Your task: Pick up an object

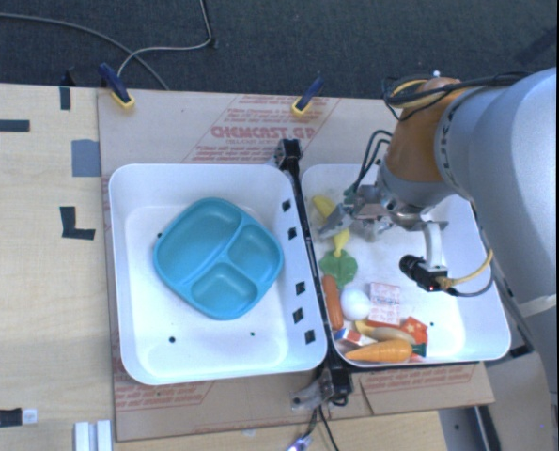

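The claw [340, 216] hangs low over the right bin [467, 336], toward its 10 o'clock corner, just beside a small yellow piece [322, 205] and the divider [302, 252] between the two bins; how far it is parted, or whether it grips anything, cannot be told from here. The likely targets crowd the bin's left side: a green leafy toy [340, 267] just at 6 o'clock of the claw, then a carrot [332, 301], a white egg [354, 303] and a heap of toy food [387, 338] near the 7 o'clock corner. A good grab probably means coming straight down on one separate piece, clear of the divider wall. Open floor lies at the bin's 3 o'clock side, though the arm [486, 148] covers much of it. The left bin [143, 336] holds a blue sectioned plate [219, 256], well apart.
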Tool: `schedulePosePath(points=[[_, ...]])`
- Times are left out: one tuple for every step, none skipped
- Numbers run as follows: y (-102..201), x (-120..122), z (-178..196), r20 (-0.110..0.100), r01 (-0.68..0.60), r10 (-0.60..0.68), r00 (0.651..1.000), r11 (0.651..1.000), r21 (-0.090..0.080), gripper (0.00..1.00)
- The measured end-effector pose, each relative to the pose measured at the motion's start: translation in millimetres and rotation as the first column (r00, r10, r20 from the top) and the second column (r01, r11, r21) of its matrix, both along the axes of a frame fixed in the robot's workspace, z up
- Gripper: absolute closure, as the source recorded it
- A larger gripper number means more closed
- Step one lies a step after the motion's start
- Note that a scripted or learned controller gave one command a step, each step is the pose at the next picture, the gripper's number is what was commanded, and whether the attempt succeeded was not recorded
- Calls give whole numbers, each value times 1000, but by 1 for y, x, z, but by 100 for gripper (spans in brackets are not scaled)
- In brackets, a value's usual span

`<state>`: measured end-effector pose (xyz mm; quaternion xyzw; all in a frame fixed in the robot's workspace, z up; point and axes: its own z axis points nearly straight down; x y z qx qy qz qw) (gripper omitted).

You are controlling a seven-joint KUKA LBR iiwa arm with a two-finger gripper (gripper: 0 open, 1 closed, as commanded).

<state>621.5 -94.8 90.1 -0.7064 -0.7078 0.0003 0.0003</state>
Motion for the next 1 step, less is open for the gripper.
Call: schedulePosePath(points=[[0,0,9,-2,0,0,1000,1000,1,100]])
